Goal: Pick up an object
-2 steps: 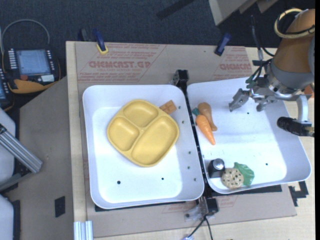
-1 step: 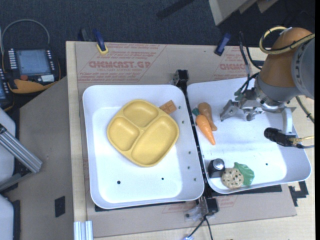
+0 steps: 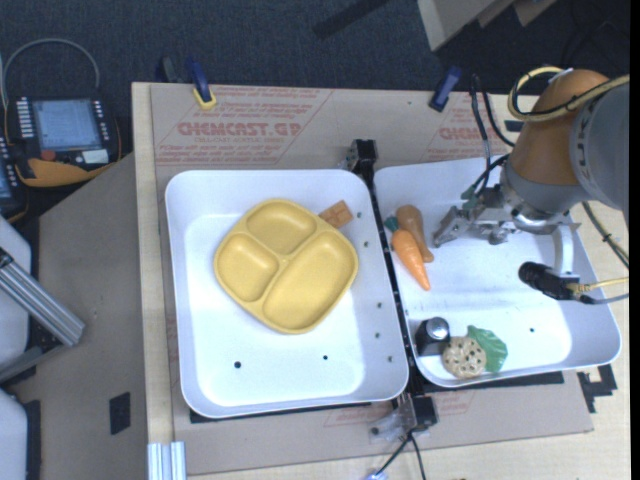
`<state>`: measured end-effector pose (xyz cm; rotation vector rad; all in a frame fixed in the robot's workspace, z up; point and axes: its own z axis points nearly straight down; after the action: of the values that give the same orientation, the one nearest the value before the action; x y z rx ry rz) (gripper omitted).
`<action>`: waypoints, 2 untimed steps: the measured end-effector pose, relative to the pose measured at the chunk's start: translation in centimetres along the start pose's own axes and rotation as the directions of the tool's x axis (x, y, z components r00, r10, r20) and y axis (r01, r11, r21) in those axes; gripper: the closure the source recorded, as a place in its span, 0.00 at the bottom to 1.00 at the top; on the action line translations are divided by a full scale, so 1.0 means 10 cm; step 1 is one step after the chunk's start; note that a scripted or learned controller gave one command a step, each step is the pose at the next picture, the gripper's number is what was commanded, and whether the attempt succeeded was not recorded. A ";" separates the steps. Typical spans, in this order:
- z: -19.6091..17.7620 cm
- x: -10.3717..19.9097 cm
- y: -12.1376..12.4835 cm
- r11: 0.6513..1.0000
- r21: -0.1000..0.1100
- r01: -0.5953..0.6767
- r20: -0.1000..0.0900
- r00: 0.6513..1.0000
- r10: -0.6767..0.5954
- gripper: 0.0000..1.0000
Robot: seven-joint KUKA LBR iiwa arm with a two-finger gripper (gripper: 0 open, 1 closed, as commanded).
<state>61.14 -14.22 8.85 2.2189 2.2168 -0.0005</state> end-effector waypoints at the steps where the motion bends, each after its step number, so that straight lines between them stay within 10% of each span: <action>1: -0.15 0.01 0.03 1.000 -0.011 0.001 -0.001 1.000 -0.001 1.00; 2: -0.72 0.09 0.11 1.000 -0.003 0.003 -0.002 1.000 -0.003 1.00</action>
<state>62.22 -13.31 16.02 2.2151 2.2196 0.0054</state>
